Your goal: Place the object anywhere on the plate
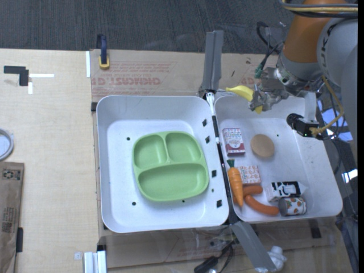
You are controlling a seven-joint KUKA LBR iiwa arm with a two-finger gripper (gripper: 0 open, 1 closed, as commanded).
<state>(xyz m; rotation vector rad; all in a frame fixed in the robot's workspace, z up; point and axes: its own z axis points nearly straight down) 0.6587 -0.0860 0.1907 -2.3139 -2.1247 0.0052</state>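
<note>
the bench [45, 152] is pale wood-coloured board, with dark grey carpet-like floor beyond its far edge, and a sheet of brown cardboard [148, 75] lies under the far side of the two bins. taking the green plate [169, 166] as the landmark: it is a three-compartment plate lying flat near the middle of the left bin [108, 152], and nothing rests on it. far to the plate's left, on the bare bench, a black l-shaped marker [17, 73] with white tape sits toward the far corner, and a brown paper packet [10, 209] lies at the near edge. beyond the plate, a blue-and-yellow clamp [102, 53] stands at the cardboard's far edge. to the plate's right, past the divider where the bins meet, is the right bin [318, 169]. in it, nearest the plate, lie a small red-and-white box [234, 141], a carrot [235, 185] and a pink patterned packet [250, 174]; further right are a round tan disc [263, 145], an orange sausage-shaped piece [261, 206], a black-and-white carton [284, 189] and a small can [292, 206]. the gripper [263, 102] hangs over the far edge of the right bin, up and to the right of the plate, pinching a yellow banana [242, 92] that juts out toward the plate's side, lifted clear of the bin floor.
</note>
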